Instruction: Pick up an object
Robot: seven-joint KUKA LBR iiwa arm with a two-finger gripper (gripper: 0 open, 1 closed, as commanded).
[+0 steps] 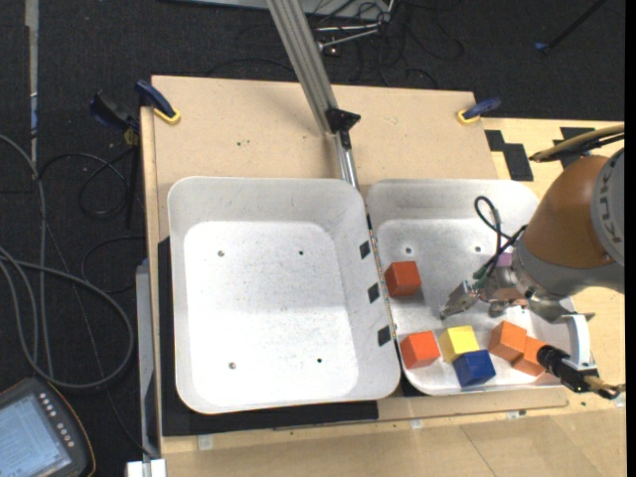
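Camera view: pincer [459,304] hangs over right bin [437,199], fingers spread, nothing betw. them, prob. lining up a grab; nearest orange cube [402,278] sits just left, other blocks below.

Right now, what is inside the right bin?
Inside the right bin lie an orange block, an orange-red block, a yellow block, a blue block and another orange block. The arm covers the bin's right part, so anything there is hidden.
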